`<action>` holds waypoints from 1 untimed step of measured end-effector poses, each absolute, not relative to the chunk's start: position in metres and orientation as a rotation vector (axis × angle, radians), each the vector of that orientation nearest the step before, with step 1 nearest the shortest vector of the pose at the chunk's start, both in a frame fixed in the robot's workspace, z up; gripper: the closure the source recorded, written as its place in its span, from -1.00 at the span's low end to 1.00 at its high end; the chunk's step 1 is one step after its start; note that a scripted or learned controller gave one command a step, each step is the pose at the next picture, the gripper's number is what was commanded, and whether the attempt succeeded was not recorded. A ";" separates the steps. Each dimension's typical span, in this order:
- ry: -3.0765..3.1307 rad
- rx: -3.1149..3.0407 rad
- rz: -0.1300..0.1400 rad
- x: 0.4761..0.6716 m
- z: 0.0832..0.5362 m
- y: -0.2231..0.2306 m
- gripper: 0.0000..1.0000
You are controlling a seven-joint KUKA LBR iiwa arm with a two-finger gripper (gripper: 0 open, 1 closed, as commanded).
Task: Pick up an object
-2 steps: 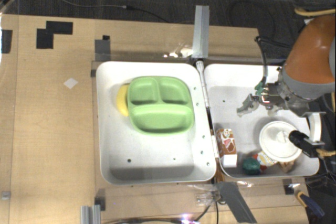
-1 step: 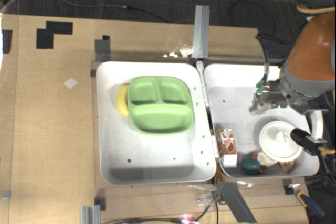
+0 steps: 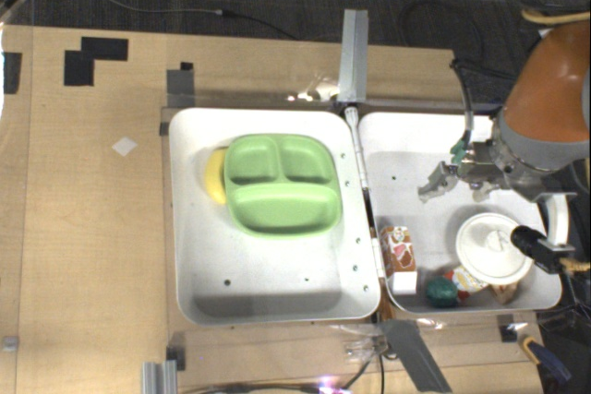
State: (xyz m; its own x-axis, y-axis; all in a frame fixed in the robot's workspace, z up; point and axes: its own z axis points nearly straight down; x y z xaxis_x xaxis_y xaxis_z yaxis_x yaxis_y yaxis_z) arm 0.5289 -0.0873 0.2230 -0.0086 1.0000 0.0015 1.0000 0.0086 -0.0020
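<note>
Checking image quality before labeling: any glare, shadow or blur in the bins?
Camera view: even overhead light; a soft shadow lies along the left bin floor near its front wall, under the green divided plate; the right bin floor is bright, nearly washed out; the white bowl blends into it; the gripper and small items by the front wall look soft, with fine detail unreadable.

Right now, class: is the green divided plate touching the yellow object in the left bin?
Touching. The camera view shows the green divided plate overlapping the yellow object, whose edge pokes out from under the plate's left side.

The arm (image 3: 552, 97) reaches in, claw (image 3: 441, 182) low.
</note>
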 end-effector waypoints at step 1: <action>-2.172 -2.266 0.002 0.498 0.147 -0.086 -1.00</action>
